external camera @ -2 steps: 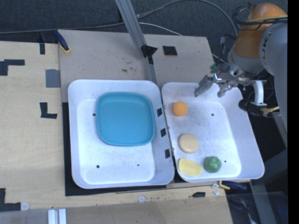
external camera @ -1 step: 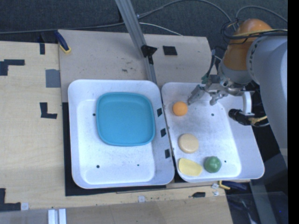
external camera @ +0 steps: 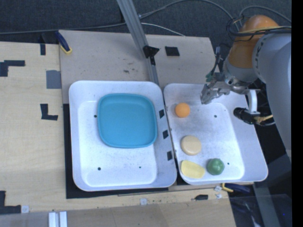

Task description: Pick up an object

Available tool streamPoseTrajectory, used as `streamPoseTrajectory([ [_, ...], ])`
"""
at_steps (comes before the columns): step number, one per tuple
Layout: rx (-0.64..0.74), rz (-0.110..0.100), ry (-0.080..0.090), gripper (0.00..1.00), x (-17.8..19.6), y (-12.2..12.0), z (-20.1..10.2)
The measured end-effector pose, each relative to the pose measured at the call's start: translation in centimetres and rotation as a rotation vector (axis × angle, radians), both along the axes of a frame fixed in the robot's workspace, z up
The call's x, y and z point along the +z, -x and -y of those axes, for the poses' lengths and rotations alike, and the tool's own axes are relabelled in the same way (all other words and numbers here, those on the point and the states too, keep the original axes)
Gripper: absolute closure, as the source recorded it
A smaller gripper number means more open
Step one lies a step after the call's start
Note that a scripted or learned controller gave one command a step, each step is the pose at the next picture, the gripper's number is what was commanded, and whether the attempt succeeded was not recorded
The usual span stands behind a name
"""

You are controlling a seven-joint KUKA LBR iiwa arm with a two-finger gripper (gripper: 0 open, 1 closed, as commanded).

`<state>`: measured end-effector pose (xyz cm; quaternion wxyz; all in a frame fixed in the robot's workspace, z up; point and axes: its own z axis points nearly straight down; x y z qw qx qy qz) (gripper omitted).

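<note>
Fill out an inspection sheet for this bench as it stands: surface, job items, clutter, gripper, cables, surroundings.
Surface: two shallow white bins side by side, left bin and right bin, on a wooden bench.
Job's things: orange ball, cream round piece, yellow piece and green ball in the right bin; blue plate in the left bin.
Clutter: dark tape patches on the bench.
Gripper: gripper at the right bin's far edge, right of the orange ball, nothing seen between its fingers.
Cables: cables trail across the dark floor behind the bench.
Surroundings: slanted metal pole rising behind the bins.
</note>
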<state>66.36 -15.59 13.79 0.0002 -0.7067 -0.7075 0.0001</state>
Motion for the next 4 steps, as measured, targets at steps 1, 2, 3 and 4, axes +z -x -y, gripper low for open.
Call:
streamPoseTrajectory([
  [1, 0.000, 0.005, 0.001, 1.00, 5.4, 0.8, -0.5],
  [2, -0.001, 0.003, 0.001, 1.00, 10.1, 0.7, -0.5],
  [3, 0.002, 0.001, -0.001, 1.00, 11.0, 2.4, -5.3],
  [4, 0.003, -0.001, -0.001, 1.00, 10.0, 3.9, -10.7],
])
